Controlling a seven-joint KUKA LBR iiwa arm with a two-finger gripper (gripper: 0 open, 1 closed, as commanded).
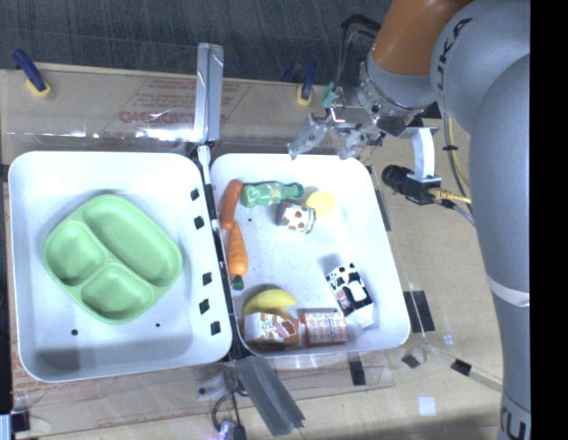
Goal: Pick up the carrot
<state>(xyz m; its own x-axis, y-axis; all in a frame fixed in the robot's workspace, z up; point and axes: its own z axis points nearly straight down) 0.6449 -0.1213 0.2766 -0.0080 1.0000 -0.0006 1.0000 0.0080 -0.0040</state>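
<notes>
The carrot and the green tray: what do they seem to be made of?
The carrot looks like smooth moulded plastic, probably a toy: even orange, no roots or leaves. The green tray also looks like plastic, with a matte finish, uniform pale green and softly rounded compartments. Neither can be confirmed from the look alone.

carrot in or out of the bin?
In. The carrot lies flat in the right bin by its left wall; the hand is open above the far rim.

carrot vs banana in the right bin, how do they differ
The carrot is orange, straight and tapered; the banana is yellow and curved. The carrot lies lengthwise along the bin's left wall; the banana lies crosswise near the front. Both share the right bin, apart from the gripper.
</notes>
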